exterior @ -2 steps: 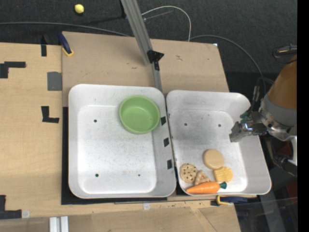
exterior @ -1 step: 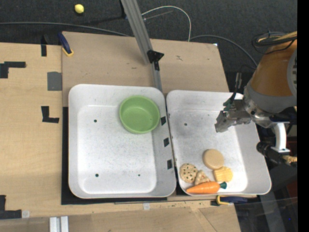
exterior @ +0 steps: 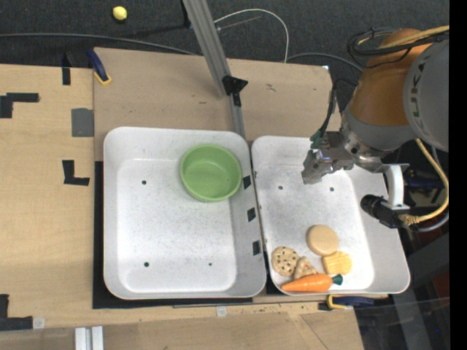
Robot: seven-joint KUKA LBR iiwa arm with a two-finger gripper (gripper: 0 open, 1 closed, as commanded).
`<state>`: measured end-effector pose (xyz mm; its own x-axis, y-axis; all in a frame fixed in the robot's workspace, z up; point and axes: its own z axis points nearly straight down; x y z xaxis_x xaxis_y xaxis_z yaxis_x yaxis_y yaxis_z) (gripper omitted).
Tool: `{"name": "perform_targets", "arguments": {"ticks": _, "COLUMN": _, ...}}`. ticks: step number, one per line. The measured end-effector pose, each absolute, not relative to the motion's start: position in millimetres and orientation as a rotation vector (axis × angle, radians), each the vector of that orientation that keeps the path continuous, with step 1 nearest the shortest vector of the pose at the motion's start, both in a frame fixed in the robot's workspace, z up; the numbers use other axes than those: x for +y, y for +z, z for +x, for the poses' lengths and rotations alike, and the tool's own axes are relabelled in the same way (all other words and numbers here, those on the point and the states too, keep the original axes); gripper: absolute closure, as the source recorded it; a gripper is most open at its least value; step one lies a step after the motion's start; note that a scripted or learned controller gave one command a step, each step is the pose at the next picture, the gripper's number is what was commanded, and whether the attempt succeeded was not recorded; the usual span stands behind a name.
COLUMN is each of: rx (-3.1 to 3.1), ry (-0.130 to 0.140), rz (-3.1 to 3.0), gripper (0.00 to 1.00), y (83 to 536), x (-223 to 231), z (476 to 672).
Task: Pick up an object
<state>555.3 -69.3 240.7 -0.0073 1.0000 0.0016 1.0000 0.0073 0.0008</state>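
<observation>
**Arm over the right bin, food in the near corner**

Two white bins sit side by side on the bench. The left bin (exterior: 124,217) has a green bowl (exterior: 211,172) in it. The bowl sits near the far right part of that bin, open side up.

The right bin (exterior: 379,268) has a little heap of toy food in its near part. There is a round cracker (exterior: 284,259) with dark dots. Just beside it is a tan round bun (exterior: 322,238). A yellow piece (exterior: 338,262) touches the bun on its near side. An orange carrot (exterior: 309,284) lies flat along the near wall, right below the others. A small pale piece (exterior: 304,267) pokes out between the cracker and the yellow piece.

The arm (exterior: 387,100) comes in from the right. Its gripper (exterior: 315,172) hangs over the far part of the right bin, well apart from the food. Nothing sits in the gripper. I cannot tell how it stands, released or clenched.

A small yellow ball (exterior: 120,12) lies on the dark floor, far away past the bench.
</observation>
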Motion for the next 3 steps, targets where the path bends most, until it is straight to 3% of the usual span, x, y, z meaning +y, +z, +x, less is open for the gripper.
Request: {"name": "perform_targets", "arguments": {"ticks": 3, "rx": -2.227, "ry": 0.000, "rz": -2.215, "gripper": 1.00, "y": 217, "x": 72, "z": 636.5}}
